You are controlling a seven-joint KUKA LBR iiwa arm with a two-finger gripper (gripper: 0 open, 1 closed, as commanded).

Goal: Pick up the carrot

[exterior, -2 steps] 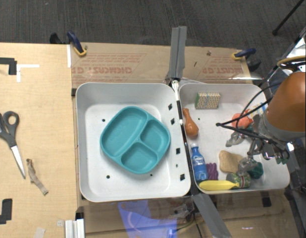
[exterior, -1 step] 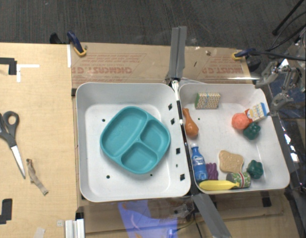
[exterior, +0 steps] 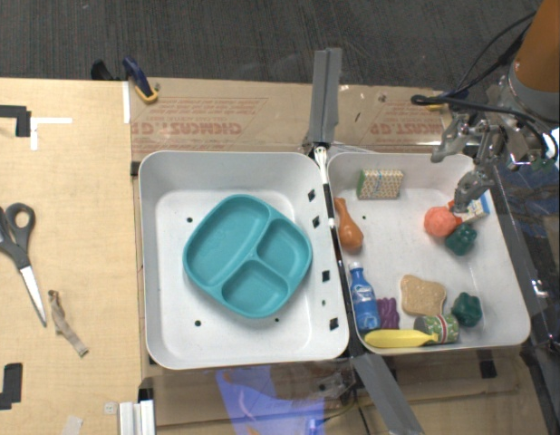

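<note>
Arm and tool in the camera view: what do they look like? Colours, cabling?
An orange section of the arm shows at the upper right corner, with bare grey metal hardware below it. The tool is silver-grey metal, with slim fingers. Black cables loop from the wrist area toward the left.

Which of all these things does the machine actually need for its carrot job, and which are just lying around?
Needed:
- orange tapered carrot, right bin's left wall
- grey two-finger gripper

Lying about:
- teal divided plate
- yellow banana
- slice of toast
- blue bottle
- grey-handled scissors
</note>
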